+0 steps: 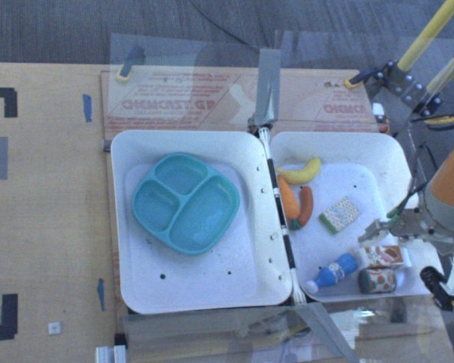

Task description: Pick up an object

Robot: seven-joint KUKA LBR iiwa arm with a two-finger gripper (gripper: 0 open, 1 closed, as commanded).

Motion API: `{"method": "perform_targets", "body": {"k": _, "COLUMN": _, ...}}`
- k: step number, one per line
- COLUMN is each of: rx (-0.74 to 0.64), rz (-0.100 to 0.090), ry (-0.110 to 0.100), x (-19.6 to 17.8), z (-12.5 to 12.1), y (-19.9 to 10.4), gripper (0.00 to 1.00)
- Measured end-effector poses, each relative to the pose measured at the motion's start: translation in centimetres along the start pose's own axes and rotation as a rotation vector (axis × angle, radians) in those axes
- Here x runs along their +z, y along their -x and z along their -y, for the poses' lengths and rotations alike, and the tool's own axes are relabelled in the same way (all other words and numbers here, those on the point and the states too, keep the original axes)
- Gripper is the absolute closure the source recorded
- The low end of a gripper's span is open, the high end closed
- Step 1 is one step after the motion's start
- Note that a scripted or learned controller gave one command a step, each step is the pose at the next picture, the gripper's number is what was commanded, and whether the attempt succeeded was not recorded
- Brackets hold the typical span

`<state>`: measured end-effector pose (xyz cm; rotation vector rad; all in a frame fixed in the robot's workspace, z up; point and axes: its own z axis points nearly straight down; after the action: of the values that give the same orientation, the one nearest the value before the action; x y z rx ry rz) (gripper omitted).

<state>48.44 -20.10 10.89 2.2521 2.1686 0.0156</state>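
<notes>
Wooden surface [45, 225] is carrying two shallow white bins, side by side. Left bin [136, 278] is holding a glossy teal compartment plate [185, 203]. Right bin [348, 146] is gathering the pickable clutter: a curved banana [303, 171], a carrot [288, 200], a sausage [306, 205], a speckled sponge [340, 214], a blue bottle [333, 272], a small carton [384, 256] and a can [377, 280]. Pincer [382, 229] is hovering just above the carton, probably lining up for it; spread or pressed together, I cannot tell.
</notes>
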Motion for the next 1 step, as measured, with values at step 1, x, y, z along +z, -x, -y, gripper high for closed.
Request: {"method": "perform_targets", "body": {"k": 1, "rx": -0.1, "rz": -0.004, "ry": -0.001, "x": 1.94, "z": -0.22, "y": 0.66, "gripper": 0.0}}
